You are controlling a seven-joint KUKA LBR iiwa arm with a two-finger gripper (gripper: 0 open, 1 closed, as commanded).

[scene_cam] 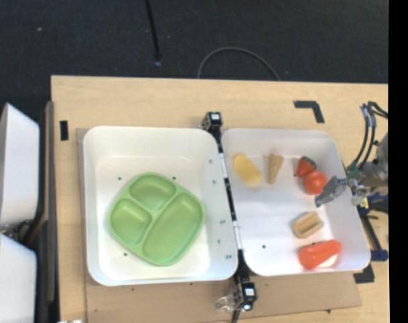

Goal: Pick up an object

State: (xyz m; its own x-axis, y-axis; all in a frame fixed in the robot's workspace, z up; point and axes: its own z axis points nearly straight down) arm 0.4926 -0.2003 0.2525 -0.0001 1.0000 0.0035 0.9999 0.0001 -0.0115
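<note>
- Broadly, the bench (157, 99) bears two white bins side by side: the left bin (96, 180) and the right bin (271, 247).
- Next in size, a green divided plate (157, 217) lies flat in the left bin, well apart from the arm.
- At the right edge, the arm (372, 170) reaches over the right bin's right wall, and its gripper (330, 190) sits just inside that wall.
- Whether that gripper is spread or closed cannot be told; nothing shows held in it.
- An orange-red carrot-like piece (320, 254) lies at the right bin's near right corner, long axis running left to right.
- A tan bread-like roll (308, 224) lies between that piece and the gripper, tilted slightly.
- A yellow lemon-like piece (247, 169) and a small cone (275, 167) lie further left, toward the far wall.
- Smallest and nearest, a red tomato-like piece with green top (312, 175) sits just beside the gripper, up and to its left; I judge it the likeliest target, needing only a short shift leftward.
</note>
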